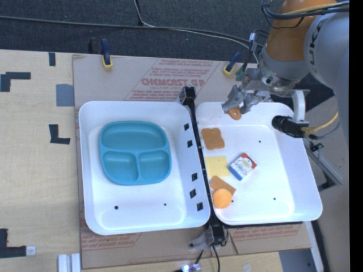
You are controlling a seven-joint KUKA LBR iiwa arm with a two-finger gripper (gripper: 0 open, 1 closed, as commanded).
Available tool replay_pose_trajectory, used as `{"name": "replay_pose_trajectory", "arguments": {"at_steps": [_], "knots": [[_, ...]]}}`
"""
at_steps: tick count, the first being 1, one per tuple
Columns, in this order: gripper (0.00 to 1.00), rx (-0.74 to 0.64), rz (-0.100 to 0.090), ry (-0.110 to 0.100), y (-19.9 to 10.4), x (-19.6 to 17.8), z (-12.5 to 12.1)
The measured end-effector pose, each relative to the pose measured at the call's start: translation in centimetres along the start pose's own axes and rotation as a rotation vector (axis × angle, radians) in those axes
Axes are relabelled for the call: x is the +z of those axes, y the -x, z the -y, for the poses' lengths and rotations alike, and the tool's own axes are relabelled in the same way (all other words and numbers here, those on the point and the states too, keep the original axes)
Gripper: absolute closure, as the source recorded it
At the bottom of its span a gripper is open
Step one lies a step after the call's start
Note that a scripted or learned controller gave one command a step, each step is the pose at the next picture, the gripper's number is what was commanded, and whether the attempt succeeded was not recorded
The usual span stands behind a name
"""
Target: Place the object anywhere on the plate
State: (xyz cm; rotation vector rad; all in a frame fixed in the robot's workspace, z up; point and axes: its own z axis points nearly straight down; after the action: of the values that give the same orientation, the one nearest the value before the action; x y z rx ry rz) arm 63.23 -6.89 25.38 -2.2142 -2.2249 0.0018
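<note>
Small round orange-brown food piece (234, 114) sits between the fingertips of the grey two-finger gripper (235, 110). Teal three-compartment plastic plate (135, 152) lies well left of it, flat.

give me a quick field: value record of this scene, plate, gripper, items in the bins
plate: blue three-compartment plate, in the left bin, nothing on it
gripper: gripper above the right bin at its far edge, small orange piece between its fingers
right bin items: brown slice, yellow slice, small packet, orange ball

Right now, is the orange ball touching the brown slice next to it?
Touching. In the camera view the orange ball overlaps the lower edge of the brown slice, with no white bin floor between them.
</note>
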Motion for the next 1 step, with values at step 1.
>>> {"name": "replay_pose_trajectory", "arguments": {"at_steps": [1], "knots": [[1.0,-0.002,0.0,0.0,-5.99,0.38,1.26]]}}
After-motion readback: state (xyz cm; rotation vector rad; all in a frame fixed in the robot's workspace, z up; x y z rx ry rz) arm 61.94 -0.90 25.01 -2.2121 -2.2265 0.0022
